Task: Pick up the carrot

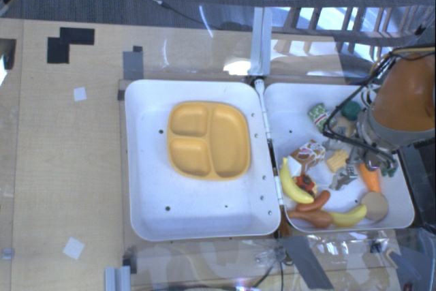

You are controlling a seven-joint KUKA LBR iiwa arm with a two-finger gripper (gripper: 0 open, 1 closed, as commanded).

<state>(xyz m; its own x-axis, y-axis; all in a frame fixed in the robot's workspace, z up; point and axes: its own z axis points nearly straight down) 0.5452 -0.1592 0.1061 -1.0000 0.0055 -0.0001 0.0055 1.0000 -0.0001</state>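
The carrot, a short orange stub, lies in the right bin near its right wall, just above a beige round toy. My gripper hangs low over the bin right at the carrot, under the grey arm with its orange band. It stands open: one metal finger is left of the carrot and the other sits by the carrot's upper end. Nothing is lifted. The arm's body hides the bin's upper right part.
The right bin also holds two yellow bananas, two red sausages, a cheese piece, a green can and a brown-white toy. The left bin bears a yellow divided plate.
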